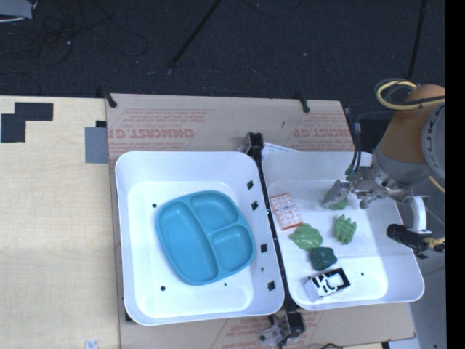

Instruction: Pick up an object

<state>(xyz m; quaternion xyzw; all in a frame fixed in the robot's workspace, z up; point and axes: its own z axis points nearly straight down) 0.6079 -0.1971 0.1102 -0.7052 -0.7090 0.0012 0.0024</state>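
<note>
Both bins, the left bin (pixel 131 195) and the right bin (pixel 396 282), look like smooth, faintly glossy white plastic, and the blue tray (pixel 205 235) in the left one has the same moulded plastic sheen. The sheet (pixel 196 122) under them reads as matt brown cardboard with red print, on a counter (pixel 51 231) of pale wood-grain finish. The tool (pixel 354 192) seems to be dull grey metal, though it is small and blurred.

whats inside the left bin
The left bin holds one thing: a blue divided plate with three compartments, lying flat and bare. Whatever bin floor lies under the plate is covered, so nothing can be said of it.
</note>
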